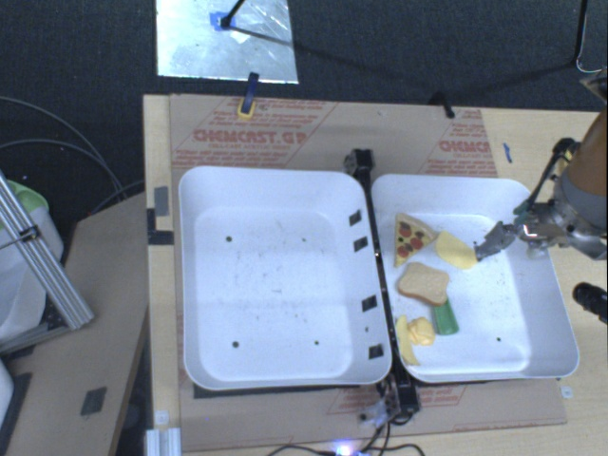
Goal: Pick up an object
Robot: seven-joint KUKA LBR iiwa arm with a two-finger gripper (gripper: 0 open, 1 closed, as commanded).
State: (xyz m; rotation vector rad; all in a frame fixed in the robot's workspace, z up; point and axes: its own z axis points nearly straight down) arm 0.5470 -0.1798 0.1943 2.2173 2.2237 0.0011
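Observation:
The right bin holds several toy foods. A pizza slice lies at the upper left, a yellow lemon-like piece just right of it, a slice of toast below, a green piece under the toast, and a pale yellow piece near the bin's front left corner. My gripper reaches in from the right, its dark tip just right of the yellow piece and close to it. Nothing shows between its tips.
The left bin sits beside the right one, with black clips along the shared divider. Both rest on a cardboard sheet. A metal frame stands at far left, and a silver plate lies at the back.

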